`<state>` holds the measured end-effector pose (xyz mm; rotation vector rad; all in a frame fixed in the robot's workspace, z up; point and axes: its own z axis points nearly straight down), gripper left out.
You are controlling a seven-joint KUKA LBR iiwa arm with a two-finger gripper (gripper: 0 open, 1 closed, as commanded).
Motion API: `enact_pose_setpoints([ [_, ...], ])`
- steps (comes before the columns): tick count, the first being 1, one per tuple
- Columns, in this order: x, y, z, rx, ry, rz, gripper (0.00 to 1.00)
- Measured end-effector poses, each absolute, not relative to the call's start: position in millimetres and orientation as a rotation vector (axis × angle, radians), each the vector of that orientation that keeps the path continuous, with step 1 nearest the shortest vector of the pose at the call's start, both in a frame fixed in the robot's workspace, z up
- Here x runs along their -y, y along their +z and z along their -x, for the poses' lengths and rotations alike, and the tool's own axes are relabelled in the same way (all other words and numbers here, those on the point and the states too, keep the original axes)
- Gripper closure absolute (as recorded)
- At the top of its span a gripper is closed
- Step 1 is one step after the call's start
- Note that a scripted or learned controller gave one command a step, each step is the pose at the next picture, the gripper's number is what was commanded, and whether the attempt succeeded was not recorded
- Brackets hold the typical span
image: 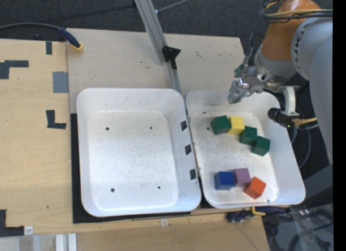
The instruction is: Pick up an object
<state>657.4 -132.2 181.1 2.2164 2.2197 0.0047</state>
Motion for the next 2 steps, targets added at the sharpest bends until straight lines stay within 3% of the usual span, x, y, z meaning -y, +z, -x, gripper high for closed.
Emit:
enact_pose_setpoints([
  [1, 131.7, 230.5, -657.3, -2.224, -0.002, -2.220, 1.00],
  [2, 84.1, 232.2, -646.9, -2.228, 0.000, -2.217, 1.00],
])
